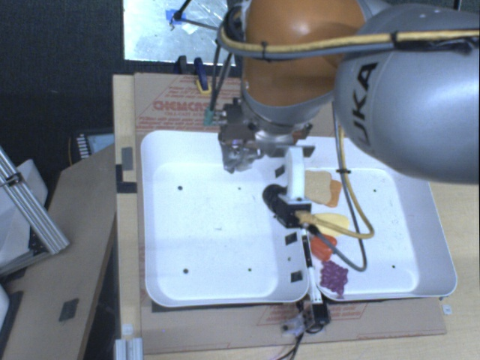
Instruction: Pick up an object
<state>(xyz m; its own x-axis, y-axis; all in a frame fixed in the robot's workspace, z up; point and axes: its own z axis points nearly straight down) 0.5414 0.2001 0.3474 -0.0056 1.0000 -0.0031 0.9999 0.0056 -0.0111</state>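
My gripper point(239, 160) hangs over the back right part of the left bin point(210, 231), close to the divider between the two bins. I see nothing held beneath it. In the right bin point(405, 231) lie a tan bread slice point(319, 187) with an orange piece point(335, 194) at its right edge, a yellow piece point(332, 222), a red piece point(322, 247) and a purple grape bunch point(334, 277). These all sit along the right bin's left side, to the right of and nearer than the gripper. The large arm hides the back of the right bin.
Both bins rest on a cardboard sheet point(172, 103) atop the bench. A shiny metal plate point(161, 17) lies behind it. Metal rails point(26, 208) stand at the far left, off the bench.
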